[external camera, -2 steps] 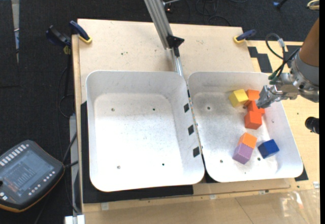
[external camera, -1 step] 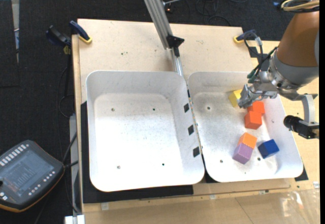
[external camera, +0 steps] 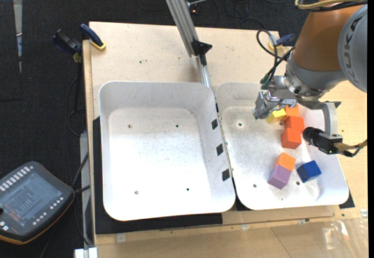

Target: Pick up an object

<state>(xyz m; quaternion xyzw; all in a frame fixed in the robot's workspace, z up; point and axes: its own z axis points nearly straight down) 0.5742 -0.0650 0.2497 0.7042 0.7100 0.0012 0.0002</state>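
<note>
Several small blocks lie in the right bin [external camera: 245,192], all in its right half. A yellow block [external camera: 277,114] sits highest, just beside the gripper [external camera: 264,109] and partly under the arm's wrist; whether the two touch is not clear. Against the yellow block's right side is an orange block [external camera: 293,129], standing tall below the wrist. Lower down, a smaller orange block [external camera: 286,161] touches a purple block [external camera: 279,176], and a blue block [external camera: 308,171] lies just to their right. The gripper hangs low over the bin's upper middle, left of the yellow block, and no block is seen between its fingers; I cannot tell whether it is spread or pressed together. The left bin [external camera: 117,134] adjoins on the desk [external camera: 146,52]. A teach pendant [external camera: 29,201] rests off the desk's lower left corner.
</note>
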